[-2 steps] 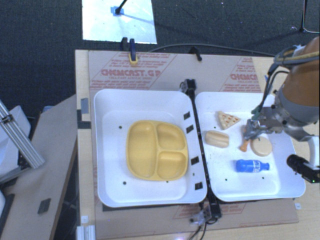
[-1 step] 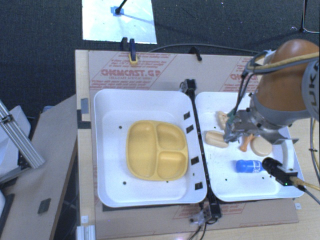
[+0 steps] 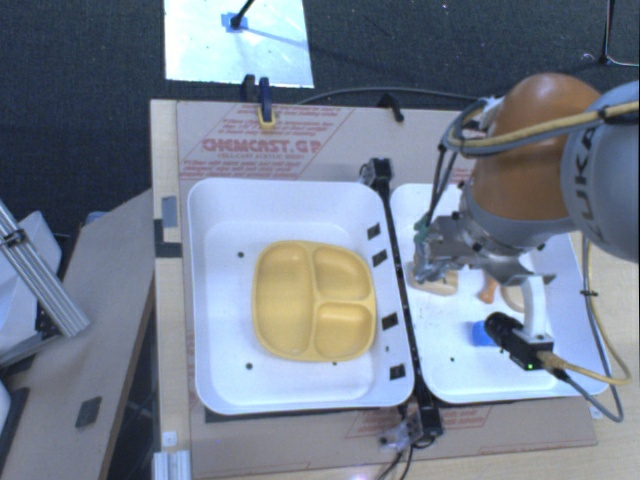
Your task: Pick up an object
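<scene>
Grey arm with orange band, yellow cable draped across.

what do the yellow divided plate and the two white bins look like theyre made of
The yellow divided plate looks like moulded plastic: one even colour, rounded compartment edges, a soft matte sheen. The left bin and right bin look like thin formed plastic too, smooth and slightly glossy, with rounded corners and shallow walls, though coated metal cannot be ruled out from this view.

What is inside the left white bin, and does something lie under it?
The left white bin holds a yellow divided plate, lying flat. Whatever may lie beneath the plate is covered.
</scene>
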You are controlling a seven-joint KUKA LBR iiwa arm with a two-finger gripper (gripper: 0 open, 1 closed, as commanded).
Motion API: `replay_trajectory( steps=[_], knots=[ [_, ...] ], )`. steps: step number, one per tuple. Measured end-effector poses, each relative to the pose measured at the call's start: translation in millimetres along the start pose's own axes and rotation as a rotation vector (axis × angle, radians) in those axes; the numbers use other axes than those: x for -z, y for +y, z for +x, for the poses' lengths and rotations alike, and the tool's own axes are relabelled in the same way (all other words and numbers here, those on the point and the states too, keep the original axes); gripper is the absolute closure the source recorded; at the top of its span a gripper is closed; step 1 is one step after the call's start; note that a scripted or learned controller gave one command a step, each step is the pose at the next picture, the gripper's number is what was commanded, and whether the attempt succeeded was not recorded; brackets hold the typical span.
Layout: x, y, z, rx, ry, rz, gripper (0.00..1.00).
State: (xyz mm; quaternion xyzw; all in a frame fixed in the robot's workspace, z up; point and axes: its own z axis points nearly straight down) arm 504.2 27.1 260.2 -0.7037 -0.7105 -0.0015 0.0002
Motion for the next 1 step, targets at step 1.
replay_trajectory(
  steps=[1],
  knots=[
    [-13.3,10.8,55.9,0.0,0.0,0.001,1.0]
  ],
)
